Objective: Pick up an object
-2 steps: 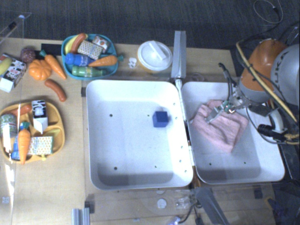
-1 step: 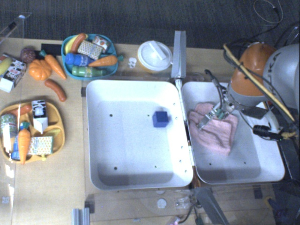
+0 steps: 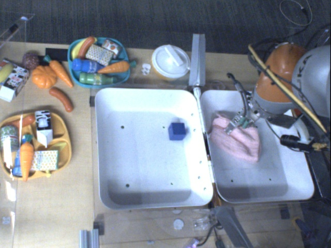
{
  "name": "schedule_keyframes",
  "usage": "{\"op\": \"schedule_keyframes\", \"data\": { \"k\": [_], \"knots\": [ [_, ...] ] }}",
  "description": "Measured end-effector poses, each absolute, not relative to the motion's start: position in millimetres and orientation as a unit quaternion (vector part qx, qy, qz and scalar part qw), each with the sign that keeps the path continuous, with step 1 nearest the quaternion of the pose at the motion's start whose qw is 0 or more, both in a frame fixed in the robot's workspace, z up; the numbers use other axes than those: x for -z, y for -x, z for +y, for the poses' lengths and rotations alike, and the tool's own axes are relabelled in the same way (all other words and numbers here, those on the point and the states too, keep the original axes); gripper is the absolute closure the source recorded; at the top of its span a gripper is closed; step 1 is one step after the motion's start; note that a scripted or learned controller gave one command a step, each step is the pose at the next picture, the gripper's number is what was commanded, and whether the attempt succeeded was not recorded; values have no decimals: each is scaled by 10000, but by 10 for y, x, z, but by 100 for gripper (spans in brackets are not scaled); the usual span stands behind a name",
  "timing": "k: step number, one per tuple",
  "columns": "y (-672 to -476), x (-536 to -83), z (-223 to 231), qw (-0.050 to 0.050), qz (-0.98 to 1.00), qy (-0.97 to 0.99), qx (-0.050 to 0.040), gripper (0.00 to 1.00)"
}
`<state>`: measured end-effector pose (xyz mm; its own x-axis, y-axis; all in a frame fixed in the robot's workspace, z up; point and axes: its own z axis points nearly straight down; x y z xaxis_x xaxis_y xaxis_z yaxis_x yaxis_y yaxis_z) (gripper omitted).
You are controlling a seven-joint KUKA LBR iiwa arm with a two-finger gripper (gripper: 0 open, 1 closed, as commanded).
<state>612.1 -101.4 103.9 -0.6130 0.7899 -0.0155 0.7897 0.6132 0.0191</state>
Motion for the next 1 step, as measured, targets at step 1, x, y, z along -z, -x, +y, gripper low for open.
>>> {"op": "schedule_keyframes", "data": {
  "k": [1],
  "knots": [
    [-6428,-1856,-538,18,8427,-5384,-13,100]
  ]
}}
